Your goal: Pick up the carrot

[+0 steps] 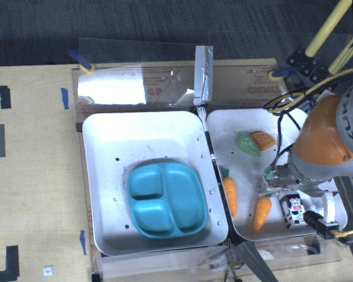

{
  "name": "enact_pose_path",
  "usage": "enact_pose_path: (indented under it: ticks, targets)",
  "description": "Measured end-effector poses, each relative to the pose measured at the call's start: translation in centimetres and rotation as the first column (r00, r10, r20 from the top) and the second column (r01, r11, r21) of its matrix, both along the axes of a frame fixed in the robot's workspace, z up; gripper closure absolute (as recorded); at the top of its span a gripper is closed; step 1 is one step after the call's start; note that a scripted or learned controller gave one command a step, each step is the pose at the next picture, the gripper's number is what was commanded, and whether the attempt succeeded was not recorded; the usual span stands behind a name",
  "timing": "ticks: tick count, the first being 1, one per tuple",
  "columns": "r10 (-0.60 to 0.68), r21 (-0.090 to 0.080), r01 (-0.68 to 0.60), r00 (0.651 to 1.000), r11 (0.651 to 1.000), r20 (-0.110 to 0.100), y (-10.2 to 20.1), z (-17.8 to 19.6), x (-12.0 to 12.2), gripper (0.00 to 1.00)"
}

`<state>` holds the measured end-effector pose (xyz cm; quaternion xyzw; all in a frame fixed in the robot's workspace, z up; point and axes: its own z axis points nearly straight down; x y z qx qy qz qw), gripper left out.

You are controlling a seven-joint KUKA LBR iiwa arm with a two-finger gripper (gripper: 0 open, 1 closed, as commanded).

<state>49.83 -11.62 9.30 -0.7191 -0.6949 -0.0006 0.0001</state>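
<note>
Two orange carrots lie in the right bin (pixel 234 124). One carrot (pixel 230 195) with a green top rests along the bin's left wall. The other carrot (pixel 262 212) lies tilted near the front edge, green end up. My gripper (pixel 294 210) hangs low over the bin's front right part, just to the right of the second carrot and apart from it. I see nothing held in it. The grey arm with its orange band (pixel 324 140) comes in from the right above it.
A blue divided plate (pixel 166 198) sits in the left bin (pixel 106 141). A green leafy item (pixel 246 144) and an orange piece (pixel 263 140) lie at the back of the right bin. Cables (pixel 287 111) run along the arm.
</note>
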Motion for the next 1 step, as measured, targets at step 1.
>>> enact_pose_path:
  ticks: [1]
  targets:
    - [0.000, 0.000, 0.000, 1.000, 1.000, -0.001, -0.01, -0.04, -0.03, 0.00]
